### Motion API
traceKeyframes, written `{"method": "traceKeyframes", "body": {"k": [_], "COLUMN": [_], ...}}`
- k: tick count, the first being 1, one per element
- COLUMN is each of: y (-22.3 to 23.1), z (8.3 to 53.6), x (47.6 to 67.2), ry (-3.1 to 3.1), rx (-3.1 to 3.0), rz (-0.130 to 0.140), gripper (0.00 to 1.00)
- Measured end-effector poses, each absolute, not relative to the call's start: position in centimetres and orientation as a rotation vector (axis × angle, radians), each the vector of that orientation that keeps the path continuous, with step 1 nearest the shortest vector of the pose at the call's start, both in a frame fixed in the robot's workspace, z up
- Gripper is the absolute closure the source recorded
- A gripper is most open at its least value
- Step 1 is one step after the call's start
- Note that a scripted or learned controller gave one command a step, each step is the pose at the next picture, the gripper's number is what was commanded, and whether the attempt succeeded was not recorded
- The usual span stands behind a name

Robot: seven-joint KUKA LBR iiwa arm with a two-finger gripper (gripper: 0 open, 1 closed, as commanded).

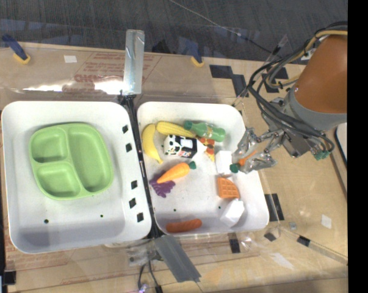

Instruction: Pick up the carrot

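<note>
Carrot, the orange tapered toy with purple leafy end (pixel 173 174), lies in the right white bin (pixel 196 110), centre of frame, tip pointing up-right, purple end down-left near the bin divider.

Left to right:
- Left white bin (pixel 25 224) holds a light green three-compartment plastic tray (pixel 71 159).
- Yellow toy banana (pixel 149 144) sits just above-left of the carrot; black-and-white cow-print block (pixel 180 145) is just above it, near but apparently not touching.
- Orange waffle-textured piece (pixel 228 188) and white block (pixel 234 212) lie to the carrot's right; a red sausage-shaped toy (pixel 184 226) lies below it.
- Gripper (pixel 252 154) hangs over the bin's right rim, well apart from the carrot. Cannot tell how its jaws stand; cabling clutters it.

Judgement: approach not yet begun. Best to travel left across the bin, align the jaws across the carrot's mid-body, perpendicular to its long axis, and descend clear of the cow block. Risk: the round body rolling out sideways.
</note>
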State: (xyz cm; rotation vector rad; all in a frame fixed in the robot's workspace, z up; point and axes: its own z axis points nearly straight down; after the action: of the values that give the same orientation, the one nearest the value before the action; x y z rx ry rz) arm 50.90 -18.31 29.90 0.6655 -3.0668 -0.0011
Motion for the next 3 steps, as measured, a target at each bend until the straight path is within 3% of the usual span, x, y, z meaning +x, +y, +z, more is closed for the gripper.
{"method": "traceKeyframes", "body": {"k": [1,2,3], "y": [-13.7,-15.0,-7.0], "z": [29.3,10.2,19.6], "x": [51.5,49.9,48.7], "ry": [-2.909,-2.863,-2.909], "rx": [1.187,1.287,1.208], "rz": [0.0,-0.006,0.004], "gripper": [1.0,1.0,1.0]}}
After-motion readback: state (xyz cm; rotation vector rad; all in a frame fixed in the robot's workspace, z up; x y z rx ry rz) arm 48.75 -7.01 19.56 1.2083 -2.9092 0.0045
